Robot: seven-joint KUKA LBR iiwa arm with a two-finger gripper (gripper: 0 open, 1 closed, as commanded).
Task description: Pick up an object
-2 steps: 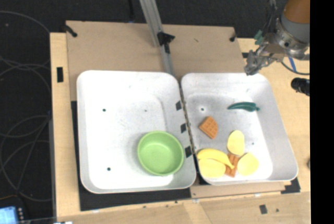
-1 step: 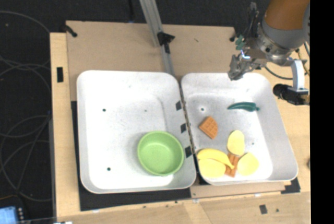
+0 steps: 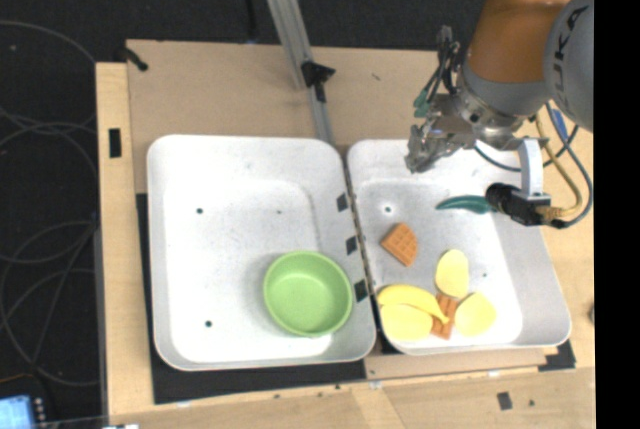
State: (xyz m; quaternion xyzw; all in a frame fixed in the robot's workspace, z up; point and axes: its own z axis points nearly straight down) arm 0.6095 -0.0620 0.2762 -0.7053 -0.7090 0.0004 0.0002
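The gripper (image 3: pixel 428 153) is held high; its state cannot be told. The overlapping yellow pieces (image 3: pixel 420 309) could be mis-grasped.

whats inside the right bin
In the right bin: an orange waffle piece, yellow slices clustered near the front, and a small orange piece partly covered by them. Whatever else lies beneath the slices is hidden. A teal item lies nearer the back.
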